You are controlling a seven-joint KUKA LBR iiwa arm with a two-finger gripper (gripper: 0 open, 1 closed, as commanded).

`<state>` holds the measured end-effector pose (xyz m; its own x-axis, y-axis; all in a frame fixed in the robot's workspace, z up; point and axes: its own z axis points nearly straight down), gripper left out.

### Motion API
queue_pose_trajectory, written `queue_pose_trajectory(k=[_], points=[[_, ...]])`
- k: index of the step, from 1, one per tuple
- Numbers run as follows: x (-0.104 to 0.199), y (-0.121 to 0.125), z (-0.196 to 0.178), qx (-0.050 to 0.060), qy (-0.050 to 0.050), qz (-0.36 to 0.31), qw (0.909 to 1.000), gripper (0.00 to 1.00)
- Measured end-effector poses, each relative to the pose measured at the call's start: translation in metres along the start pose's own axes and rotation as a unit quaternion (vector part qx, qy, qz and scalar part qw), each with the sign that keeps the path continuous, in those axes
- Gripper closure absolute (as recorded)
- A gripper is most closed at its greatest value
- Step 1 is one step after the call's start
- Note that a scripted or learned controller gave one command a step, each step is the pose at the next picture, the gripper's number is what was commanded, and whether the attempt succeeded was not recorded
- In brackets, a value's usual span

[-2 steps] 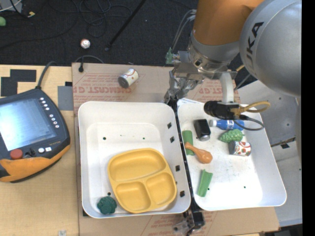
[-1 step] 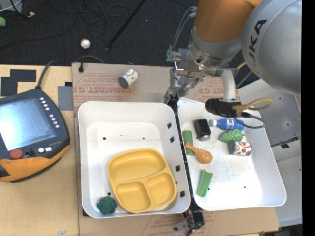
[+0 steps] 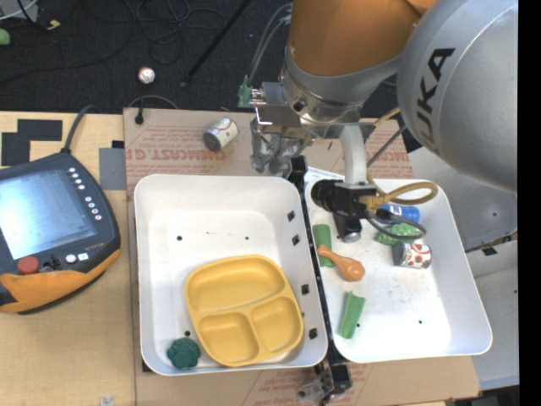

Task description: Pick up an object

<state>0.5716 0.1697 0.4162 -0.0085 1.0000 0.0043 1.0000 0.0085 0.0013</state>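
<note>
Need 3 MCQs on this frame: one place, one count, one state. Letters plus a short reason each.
1. Where does the yellow plastic divided tray lie?
A. left white bin
B. right white bin
C. on the bench outside the bins

2. How many compartments does that tray have?
A. two
B. three
C. four

3. How does the small white can with a red band rest?
A. upright in the right bin
B. on its side on the cardboard behind the bins
C. between the gripper's fingers

Answers:
1 A, the tray sits at the left bin's near side, next to the dark green lump.
2 B, one long section and two smaller ones show.
3 B, it lies tipped over beyond the left bin's far rim.
</note>
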Motion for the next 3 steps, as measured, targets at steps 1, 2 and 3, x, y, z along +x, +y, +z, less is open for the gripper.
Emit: queue_pose_trajectory(k=[1, 2, 3], points=[[-0.049, -0.053, 0.035, 0.005, -0.003, 0.005, 1.0000, 1.00], [-0.121, -0.098, -0.034, -0.001, -0.002, 0.007, 1.0000, 1.00], [-0.066, -0.097, -0.019, 0.003, -0.002, 0.002, 1.0000, 1.00]])
